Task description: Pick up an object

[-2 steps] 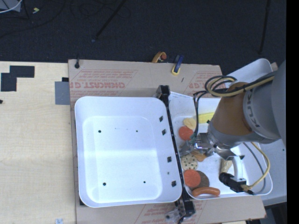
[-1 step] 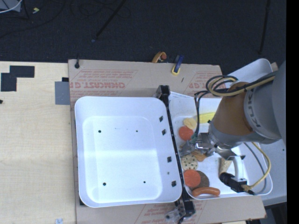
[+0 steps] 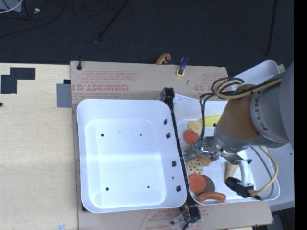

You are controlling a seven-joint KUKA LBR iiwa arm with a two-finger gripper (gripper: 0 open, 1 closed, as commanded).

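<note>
The left bin [image 3: 125, 157] lies open from above, its floor bare, so there is wide room to come down. The right bin [image 3: 268, 193] is crowded: the arm [image 3: 249, 116] hangs over its middle, and a red ball [image 3: 191, 136], a yellow piece [image 3: 195, 126], a speckled cracker [image 3: 194, 166], a red-and-brown disc [image 3: 201, 182] and an orange sausage [image 3: 211, 196] pack its left side. Black clips [image 3: 173, 128] line the shared wall between the bins.

Light wooden surface [image 3: 33, 152] bearing brown cardboard sheet [image 3: 124, 80]. Orange clip [image 3: 164, 58] and blue-yellow clamp [image 3: 182, 67] at sheet's far edge.
</note>
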